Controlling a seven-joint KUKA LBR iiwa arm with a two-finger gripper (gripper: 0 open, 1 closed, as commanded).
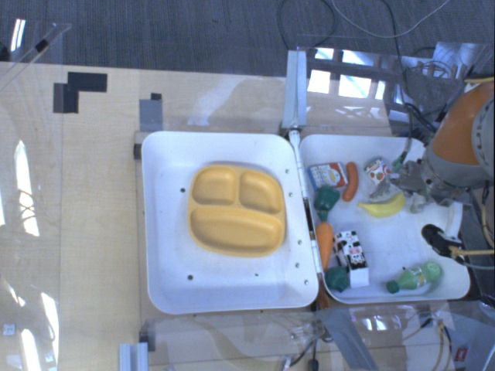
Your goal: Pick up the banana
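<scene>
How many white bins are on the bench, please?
2. The left bin holds a yellow divided tray. The right bin holds the banana and other small items, with the gripper above it.

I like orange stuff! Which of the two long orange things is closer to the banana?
The short sausage, upright just left of the banana. The carrot lies lower, by the bin's left wall.
</scene>
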